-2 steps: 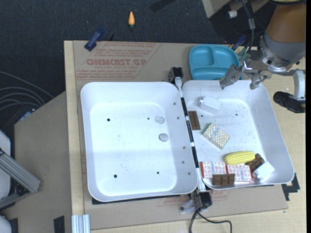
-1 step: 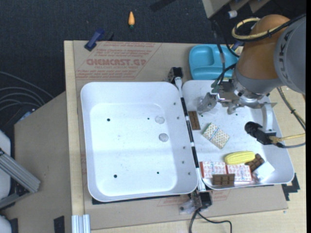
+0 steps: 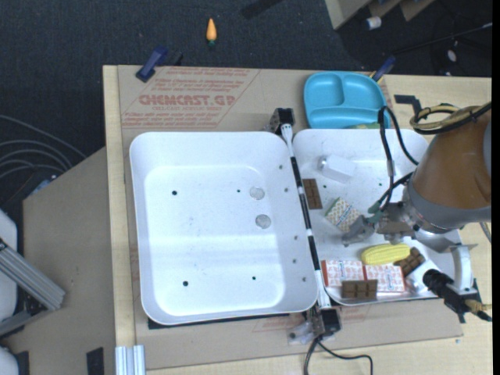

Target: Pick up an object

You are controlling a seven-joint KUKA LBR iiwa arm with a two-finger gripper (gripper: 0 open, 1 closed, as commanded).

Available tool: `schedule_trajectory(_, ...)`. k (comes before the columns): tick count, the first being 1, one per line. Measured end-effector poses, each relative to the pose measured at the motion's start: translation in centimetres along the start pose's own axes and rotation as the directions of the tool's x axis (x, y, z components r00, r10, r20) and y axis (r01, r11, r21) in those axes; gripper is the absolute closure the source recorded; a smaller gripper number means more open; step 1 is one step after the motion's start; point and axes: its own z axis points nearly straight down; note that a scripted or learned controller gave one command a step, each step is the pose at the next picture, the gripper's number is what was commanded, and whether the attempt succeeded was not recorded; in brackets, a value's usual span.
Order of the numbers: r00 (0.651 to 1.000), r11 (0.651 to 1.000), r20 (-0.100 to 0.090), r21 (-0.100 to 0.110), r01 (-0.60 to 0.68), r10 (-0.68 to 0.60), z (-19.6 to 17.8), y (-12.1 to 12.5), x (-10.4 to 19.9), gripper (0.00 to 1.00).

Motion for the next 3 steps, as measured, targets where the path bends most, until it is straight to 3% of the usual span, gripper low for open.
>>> schedule_trajectory(1,1.0,1.0,-0.001,-0.002,0.001,-0.001,6.7,3.3,0.1,0.0)
schedule_trajectory(2,1.0,1.0,0.0,-0.004,0.002,-0.002,6.6,10.1,0.7,0.0)
schedule_trajectory(3,1.0,1.0,0.0,-0.005,0.001,-0.001,5.6,10.1,0.7,1.0)
